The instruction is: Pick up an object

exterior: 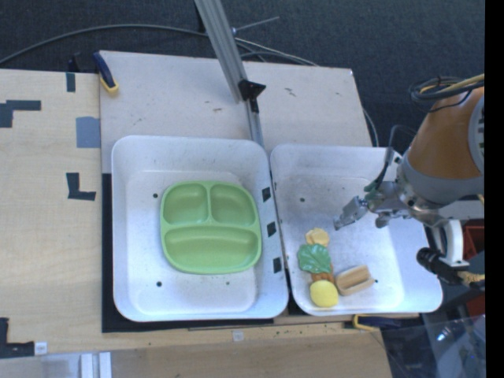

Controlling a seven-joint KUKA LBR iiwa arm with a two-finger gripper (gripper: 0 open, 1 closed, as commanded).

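Green divided plate (210, 227) lies in left bin (126, 211) | right bin (409, 290) holds yellow ball (324, 293), green leafy toy (314, 257) and tan block (353, 279) near its front edge | claw (352, 212) hovers above them, released, grasping nothing.

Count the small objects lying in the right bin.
4, clustered at its lower middle: a yellowish piece, a green leafy item just below, a yellow ball, a tan block. None looks hidden.
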